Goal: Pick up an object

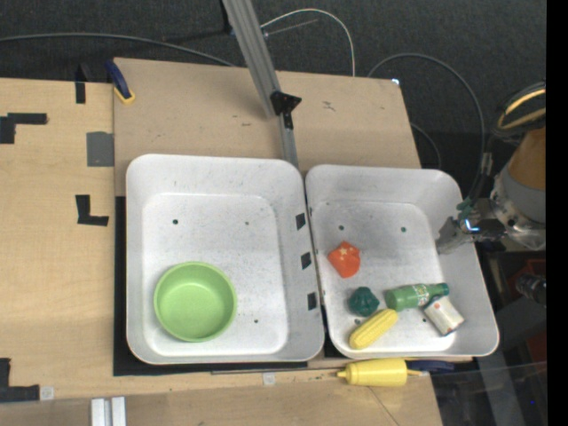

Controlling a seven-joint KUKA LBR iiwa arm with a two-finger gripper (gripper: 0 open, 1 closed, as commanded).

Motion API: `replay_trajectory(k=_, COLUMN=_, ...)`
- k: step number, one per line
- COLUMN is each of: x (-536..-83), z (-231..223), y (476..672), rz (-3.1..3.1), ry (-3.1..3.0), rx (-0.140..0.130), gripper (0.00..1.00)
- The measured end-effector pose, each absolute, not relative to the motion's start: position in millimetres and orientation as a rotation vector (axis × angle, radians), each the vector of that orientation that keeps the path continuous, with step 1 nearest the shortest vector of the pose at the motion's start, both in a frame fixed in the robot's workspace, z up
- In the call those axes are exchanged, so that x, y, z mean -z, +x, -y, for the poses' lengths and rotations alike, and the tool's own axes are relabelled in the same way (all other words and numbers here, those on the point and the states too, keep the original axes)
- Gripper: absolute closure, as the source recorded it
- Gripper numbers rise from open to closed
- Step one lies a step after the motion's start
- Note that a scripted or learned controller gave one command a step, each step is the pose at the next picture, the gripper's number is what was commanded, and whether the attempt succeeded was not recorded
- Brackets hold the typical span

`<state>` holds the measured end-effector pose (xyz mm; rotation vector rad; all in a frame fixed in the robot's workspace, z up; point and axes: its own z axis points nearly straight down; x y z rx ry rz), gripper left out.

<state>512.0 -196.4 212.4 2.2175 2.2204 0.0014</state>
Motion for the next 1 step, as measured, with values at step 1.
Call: replay_trajectory(k=1, x=-265.3, z=196.4, y=513.0, rz=-2.22, ry=2.216, rx=-0.002, gripper=1.0)
